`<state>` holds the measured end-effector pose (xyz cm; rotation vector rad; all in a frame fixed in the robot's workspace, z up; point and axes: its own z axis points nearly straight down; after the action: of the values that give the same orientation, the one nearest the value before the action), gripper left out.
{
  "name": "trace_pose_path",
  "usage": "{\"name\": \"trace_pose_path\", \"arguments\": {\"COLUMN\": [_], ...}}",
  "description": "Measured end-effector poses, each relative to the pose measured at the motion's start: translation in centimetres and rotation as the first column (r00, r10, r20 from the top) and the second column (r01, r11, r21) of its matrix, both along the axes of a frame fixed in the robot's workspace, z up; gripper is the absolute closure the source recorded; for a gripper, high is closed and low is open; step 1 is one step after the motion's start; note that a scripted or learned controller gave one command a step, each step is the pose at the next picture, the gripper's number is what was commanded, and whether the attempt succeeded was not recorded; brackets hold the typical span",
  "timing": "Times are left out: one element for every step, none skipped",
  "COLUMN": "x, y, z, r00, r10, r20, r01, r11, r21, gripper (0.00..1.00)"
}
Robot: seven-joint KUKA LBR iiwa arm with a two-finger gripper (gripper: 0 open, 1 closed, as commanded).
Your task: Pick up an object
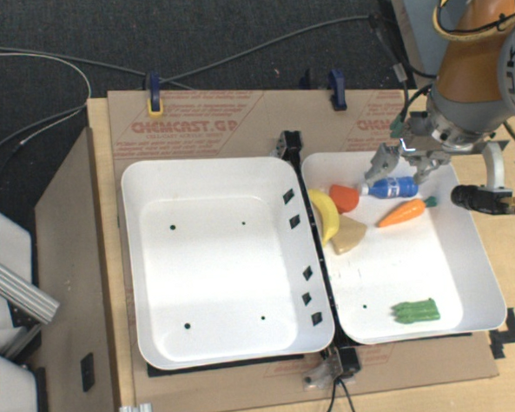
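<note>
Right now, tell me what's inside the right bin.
The right bin holds a banana, tomato, carrot, blue bottle, tan wedge, green item. The gripper partly covers the bottle.

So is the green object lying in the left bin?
No, the green object lies in the right bin, near its front edge.

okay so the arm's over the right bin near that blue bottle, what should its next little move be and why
Probably lower straight down a little. The gripper sits just above the blue bottle, which lies on its side beside the carrot and the red object, so a short descent would bracket it.
</note>
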<state>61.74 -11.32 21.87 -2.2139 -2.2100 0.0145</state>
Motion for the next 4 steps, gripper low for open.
{"name": "trace_pose_path", "arguments": {"x": [0.3,0.7,0.3,0.6], "y": [0.0,0.8,1.3,1.3], "z": [0.8,-5.0,-9.4,-13.0], "r00": [1.0,1.0,1.0,1.0], "r10": [0.002,0.003,0.002,0.0], "r20": [0.015,0.009,0.01,0.024], "r01": [-0.002,-0.003,-0.002,0.0], "r11": [1.0,1.0,1.0,1.0], "r21": [-0.002,-0.001,-0.001,-0.002], "gripper": [0.0,0.0,0.0,0.0]}}
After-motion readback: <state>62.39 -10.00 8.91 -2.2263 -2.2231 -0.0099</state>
